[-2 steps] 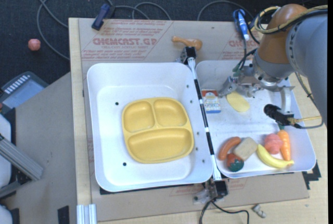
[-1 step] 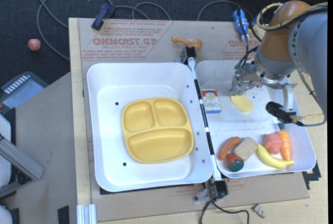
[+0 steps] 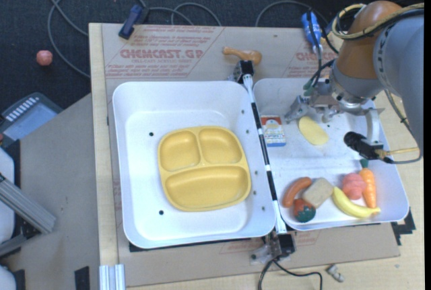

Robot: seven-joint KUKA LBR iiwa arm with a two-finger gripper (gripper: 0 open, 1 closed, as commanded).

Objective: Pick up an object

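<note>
Right bin [image 3: 397, 204] holds toy food; jaws [image 3: 316, 114] (state unclear, wrist-hidden) sit beside a pale yellow piece [image 3: 313, 132].

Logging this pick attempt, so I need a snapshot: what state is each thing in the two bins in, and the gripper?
yellow divided plate: flat in left bin, nothing on it.
small carton: lying flat, right bin.
pale yellow piece: lying loose below gripper.
banana: lying at near edge.
carrot: lying beside banana.
gripper: low over right bin, grasp unclear.
</note>
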